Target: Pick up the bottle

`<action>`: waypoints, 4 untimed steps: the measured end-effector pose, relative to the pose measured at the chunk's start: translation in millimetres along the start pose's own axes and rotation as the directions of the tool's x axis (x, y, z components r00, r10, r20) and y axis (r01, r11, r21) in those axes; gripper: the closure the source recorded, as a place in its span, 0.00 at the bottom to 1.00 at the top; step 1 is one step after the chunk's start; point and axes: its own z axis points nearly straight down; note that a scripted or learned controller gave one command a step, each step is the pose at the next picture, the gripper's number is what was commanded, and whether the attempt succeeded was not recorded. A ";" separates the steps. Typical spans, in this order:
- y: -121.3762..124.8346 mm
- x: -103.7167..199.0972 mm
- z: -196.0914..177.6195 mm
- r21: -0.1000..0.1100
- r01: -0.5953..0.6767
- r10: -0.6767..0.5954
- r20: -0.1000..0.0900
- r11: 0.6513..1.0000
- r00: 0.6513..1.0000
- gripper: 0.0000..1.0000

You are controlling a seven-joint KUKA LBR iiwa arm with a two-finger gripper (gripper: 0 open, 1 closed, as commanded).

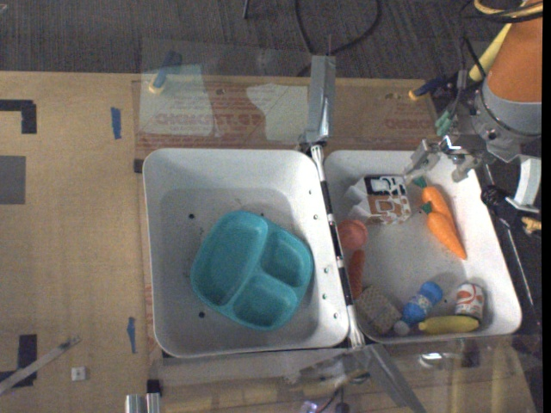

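The bottle [422, 303] is small and blue with a pale label. It lies tilted near the front of the right bin [495, 231], between a brown scrubber [374, 308] and a red-and-white cup [469, 298], with a yellow banana [448, 324] just in front of it. My gripper [442, 163] hangs over the back right corner of that bin, far behind the bottle. It is open, and nothing is between its fingers [422, 160].
Two orange carrots [443, 223] lie just below the gripper, and a small printed carton [386, 199] sits to their left. A red item [352, 246] lies against the right bin's left wall. The left bin [164, 188] holds a teal divided plate [251, 268].
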 end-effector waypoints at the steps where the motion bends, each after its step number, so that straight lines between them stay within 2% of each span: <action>1: -77.1 2.9 115.3 0.000 0.125 -0.125 0.000 0.992 0.992 0.00; 2: -119.5 -3.8 142.3 0.001 0.243 -0.243 -0.002 0.970 0.970 0.00; 3: -116.6 -38.9 176.9 -0.006 0.052 -0.052 -0.004 0.999 0.999 0.00; 4: -115.3 -42.6 165.8 -0.014 0.045 -0.045 0.003 0.999 0.999 1.00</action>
